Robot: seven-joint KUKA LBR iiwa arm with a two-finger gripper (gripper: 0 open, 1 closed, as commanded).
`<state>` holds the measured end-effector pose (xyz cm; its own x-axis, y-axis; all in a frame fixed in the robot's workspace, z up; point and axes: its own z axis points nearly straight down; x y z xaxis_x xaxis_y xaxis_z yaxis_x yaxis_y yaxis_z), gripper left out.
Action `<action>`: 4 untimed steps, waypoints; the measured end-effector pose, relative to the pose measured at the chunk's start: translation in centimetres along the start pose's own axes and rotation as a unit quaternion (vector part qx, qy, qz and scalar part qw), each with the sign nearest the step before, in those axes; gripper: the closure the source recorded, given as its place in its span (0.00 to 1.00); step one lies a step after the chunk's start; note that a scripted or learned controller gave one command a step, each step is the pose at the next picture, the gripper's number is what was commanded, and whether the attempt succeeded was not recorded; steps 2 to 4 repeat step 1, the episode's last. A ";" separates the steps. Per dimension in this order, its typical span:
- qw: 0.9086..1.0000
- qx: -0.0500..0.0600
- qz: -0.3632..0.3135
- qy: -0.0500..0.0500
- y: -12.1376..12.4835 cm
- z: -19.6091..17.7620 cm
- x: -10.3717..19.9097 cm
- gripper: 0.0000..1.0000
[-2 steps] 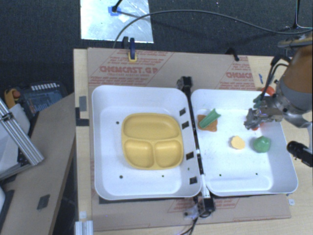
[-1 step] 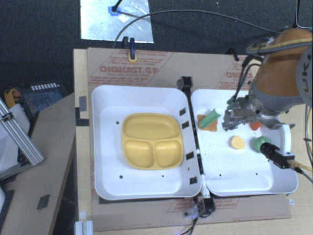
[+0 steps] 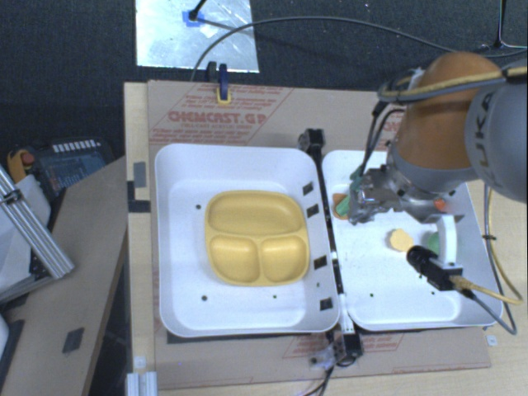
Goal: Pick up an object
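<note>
Yellow tray [image 3: 252, 238] looks like smooth plastic w/ a soft sheen. Left bin [image 3: 177, 221] & right bin [image 3: 396, 304]: white smooth plastic, semi-gloss. Cardboard [image 3: 247, 110] underneath is matt, silver sheet [image 3: 194, 23] is shiny, crinkly, foil-ish.

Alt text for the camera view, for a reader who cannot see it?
The claw is over the right bin, beside a small green item and a small orange item; a yellow piece lies apart. The left bin holds a yellow three-compartment tray.
</note>
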<state>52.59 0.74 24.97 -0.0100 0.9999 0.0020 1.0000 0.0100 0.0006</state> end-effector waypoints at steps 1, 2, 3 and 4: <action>1.000 -0.001 0.000 0.000 0.7 -0.1 5.5 1.00; 1.000 -0.001 0.000 0.000 0.7 -0.1 5.5 1.00; 1.000 -0.001 0.000 0.000 0.7 -0.1 5.5 1.00; 1.000 -0.001 0.000 0.000 0.7 -0.1 5.5 1.00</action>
